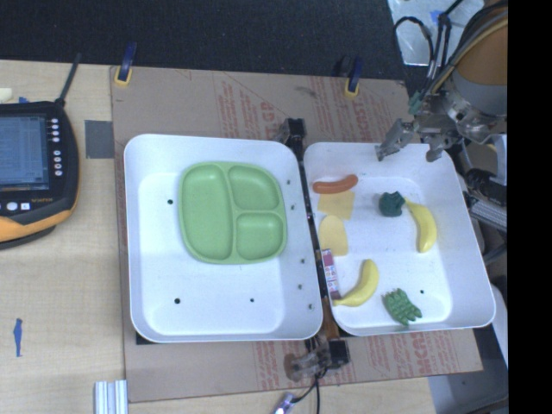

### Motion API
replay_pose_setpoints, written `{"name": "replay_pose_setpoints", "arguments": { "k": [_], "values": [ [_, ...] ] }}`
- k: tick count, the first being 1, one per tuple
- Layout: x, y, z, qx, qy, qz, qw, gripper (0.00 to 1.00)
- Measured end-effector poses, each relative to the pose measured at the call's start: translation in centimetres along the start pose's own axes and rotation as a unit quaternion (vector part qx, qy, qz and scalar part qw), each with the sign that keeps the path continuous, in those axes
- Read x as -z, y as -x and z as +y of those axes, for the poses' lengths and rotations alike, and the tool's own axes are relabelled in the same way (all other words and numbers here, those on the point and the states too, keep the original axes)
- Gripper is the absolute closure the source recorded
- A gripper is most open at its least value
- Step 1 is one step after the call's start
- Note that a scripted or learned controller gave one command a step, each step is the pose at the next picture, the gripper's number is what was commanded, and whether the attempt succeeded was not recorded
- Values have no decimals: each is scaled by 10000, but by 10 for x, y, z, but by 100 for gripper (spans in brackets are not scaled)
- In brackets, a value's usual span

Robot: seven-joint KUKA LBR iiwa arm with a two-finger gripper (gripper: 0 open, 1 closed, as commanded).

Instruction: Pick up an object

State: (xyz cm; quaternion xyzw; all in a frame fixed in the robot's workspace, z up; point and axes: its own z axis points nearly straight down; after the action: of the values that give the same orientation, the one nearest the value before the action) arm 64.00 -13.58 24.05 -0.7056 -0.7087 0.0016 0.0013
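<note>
Jaws [412, 142] are positioned over the far rim of the right bin [457, 304], spread apart, with nothing between them. One finger [390, 143] points down-left toward the bin's far-left corner; the other sits to its right. The arm [483, 54] enters from the upper right, with its orange band visible at the frame edge.

Right bin contents:
- sausage [335, 184] near the far-left corner, lying crosswise
- two yellow blocks, one [337, 203] touching the sausage, one [335, 235] just below it
- dark green piece [392, 203] near the centre
- banana [423, 226] just right of the dark green piece
- second banana [360, 285] near the front-left, beside a small wrapped bar [328, 267] at the bin's left wall
- ridged green piece [401, 306] at the front

All items lie on the bin floor, apart from the jaws.

Left bin [147, 309] holds a green divided plate [231, 211], three compartments, lying flat toward the far half.

Both bins rest on a cardboard sheet [216, 102] on the desk [60, 317]. A teach pendant [30, 169] lies at the far left.
</note>
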Motion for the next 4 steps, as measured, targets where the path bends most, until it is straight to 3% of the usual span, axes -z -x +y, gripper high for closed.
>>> {"name": "replay_pose_setpoints", "arguments": {
  "k": [1,2,3,4],
  "values": [
    [-49,45,-18,0,-6,-9,10000,0],
    [-150,38,-12,15,-15,-1,10000,0],
    [-138,39,-11,26,-11,-7,10000,100],
    [-60,-6,17,0,20,5,10000,100]
  ]
}}
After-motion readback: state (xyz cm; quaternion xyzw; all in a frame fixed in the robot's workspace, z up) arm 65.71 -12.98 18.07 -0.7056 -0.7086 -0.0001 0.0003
